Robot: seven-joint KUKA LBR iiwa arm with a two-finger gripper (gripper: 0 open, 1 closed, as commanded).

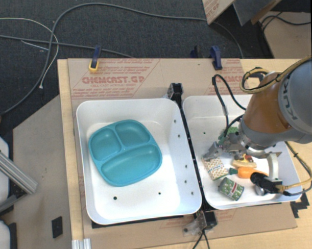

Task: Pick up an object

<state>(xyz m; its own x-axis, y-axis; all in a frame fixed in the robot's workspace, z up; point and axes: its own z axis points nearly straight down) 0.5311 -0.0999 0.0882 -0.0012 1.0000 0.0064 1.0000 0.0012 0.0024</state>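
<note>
Right bin (215, 198): arm (278, 112) bent low, hand (218, 150) beside small packets (217, 168).

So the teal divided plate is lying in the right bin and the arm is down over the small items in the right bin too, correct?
Not quite. The camera view shows the teal divided plate lying in the left bin, not the right one. The rest holds: the arm is down over the small items in the right bin.
</note>
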